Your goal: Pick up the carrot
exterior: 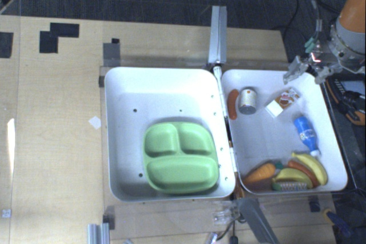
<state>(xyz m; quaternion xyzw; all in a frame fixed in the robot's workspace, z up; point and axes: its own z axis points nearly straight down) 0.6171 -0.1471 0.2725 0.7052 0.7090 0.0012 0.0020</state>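
Camera view, taken from above the surface: two white bins side by side, left bin and right bin. Left bin: one green divided plate. Right bin: one carrot, lying at the near edge toward the left corner, touching the pile beside it; one bunch of yellow bananas; one corn cob, partly hidden under the bananas; one blue bottle; one metal can; one red sausage against the dividing wall; one small carton; one small white block. One arm, with one pincer, hovering over the far right corner of the right bin, well apart from the carrot; nothing is seen between its fingers, and whether they stand apart or closed I cannot tell at this size. Risks, as I judge them: the carrot is crowded by the bananas and corn and sits close to the bin wall, so a descent could land on a neighbour, catch the wall, or nudge the carrot aside; its tapered, rounded body could also slip from a grip placed off-centre.
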